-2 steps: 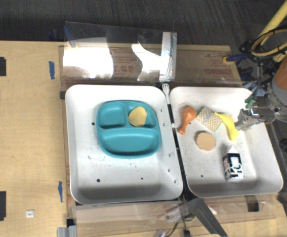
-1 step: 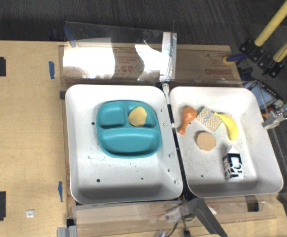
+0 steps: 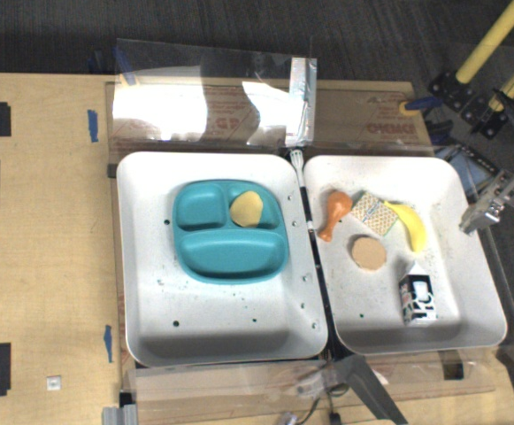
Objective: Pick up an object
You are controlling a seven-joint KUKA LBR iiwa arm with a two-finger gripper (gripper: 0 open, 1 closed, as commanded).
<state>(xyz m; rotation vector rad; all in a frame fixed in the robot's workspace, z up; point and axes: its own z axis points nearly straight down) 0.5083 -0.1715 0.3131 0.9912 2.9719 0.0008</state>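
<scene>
The right bin point(image 3: 469, 312) holds several small items. An orange carrot-shaped toy point(image 3: 333, 213) lies by its left wall, next to a checkered tan square point(image 3: 372, 215) and a yellow banana point(image 3: 410, 225). A round tan disc point(image 3: 369, 253) sits below them, and a black-and-white can point(image 3: 417, 298) lies nearer the front. The left bin point(image 3: 141, 264) carries a teal divided plate point(image 3: 230, 246) with a yellow lump point(image 3: 247, 208) in its upper right compartment. My gripper point(image 3: 494, 207) appears as grey metal just outside the right bin's right rim, touching none of the items.
A clear plastic sheet point(image 3: 212, 104) and cardboard stand behind the bins. A yellow pole point(image 3: 502, 23) and black clamps point(image 3: 469, 100) occupy the upper right. The wooden bench point(image 3: 35, 264) stretches left, marked with black and blue tape.
</scene>
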